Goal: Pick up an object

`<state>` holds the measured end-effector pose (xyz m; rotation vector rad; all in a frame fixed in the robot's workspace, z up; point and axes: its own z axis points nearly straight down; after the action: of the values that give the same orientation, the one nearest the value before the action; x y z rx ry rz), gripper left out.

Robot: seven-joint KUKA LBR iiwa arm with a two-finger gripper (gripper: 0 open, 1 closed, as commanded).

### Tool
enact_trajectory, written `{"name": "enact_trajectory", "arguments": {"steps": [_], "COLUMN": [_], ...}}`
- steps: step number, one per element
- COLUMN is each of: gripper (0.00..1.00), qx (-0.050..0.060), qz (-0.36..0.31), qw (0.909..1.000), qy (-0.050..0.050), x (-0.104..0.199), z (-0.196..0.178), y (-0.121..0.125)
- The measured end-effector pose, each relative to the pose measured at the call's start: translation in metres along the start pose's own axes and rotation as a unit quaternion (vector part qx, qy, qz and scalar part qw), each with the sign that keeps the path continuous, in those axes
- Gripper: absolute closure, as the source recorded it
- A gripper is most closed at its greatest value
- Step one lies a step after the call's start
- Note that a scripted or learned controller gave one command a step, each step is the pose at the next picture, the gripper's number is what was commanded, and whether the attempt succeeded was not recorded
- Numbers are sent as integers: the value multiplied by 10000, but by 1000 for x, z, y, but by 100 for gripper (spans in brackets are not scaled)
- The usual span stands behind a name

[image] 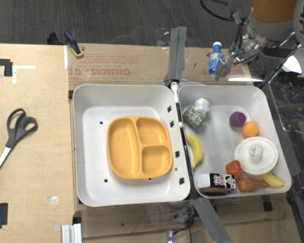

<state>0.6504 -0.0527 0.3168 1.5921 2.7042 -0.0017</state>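
The gripper [231, 58] hangs above the far edge of the right bin [216, 96], over the brown cardboard behind it, with the arm's orange band at the top right corner. Whether it is released or clenched cannot be told at this angle. A small blue-and-white bottle-like thing [215, 58] sits just to its left, and it is unclear whether that is gripped or merely beside it.

All the loose candidates lie in the right bin, on the near side of the gripper. Closest are a green-and-white packet [194, 115] near the dividing wall and a purple ball [237, 118] almost straight in front of the gripper, with an orange ball [251, 129] touching or just beside it. Farther toward the near rim are a white lidded pot [256, 155], a red piece [233, 168], a black-and-white carton [216, 181], and a banana [194, 149] whose long axis runs along the divider.

The left bin [86, 135] holds a yellow divided plate [140, 147], well apart from the gripper.

By my judgement the purple ball is the shortest reach: a move toward the near side, then a descent. It stands free of the walls.
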Motion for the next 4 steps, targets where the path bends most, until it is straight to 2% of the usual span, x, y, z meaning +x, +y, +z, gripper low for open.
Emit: {"name": "enact_trajectory", "arguments": {"steps": [1,2,3,4], "gripper": [100,100,100,100], "qx": [14,7,-7,-5], "qz": [-16,546,-2050,-2885], "qw": [10000,9985,9788,9575], "qy": [15,4,-3,4], "x": [45,41,-12,-66], "z": [84,30,-99,88], "y": [-4,29,1,-39]}}
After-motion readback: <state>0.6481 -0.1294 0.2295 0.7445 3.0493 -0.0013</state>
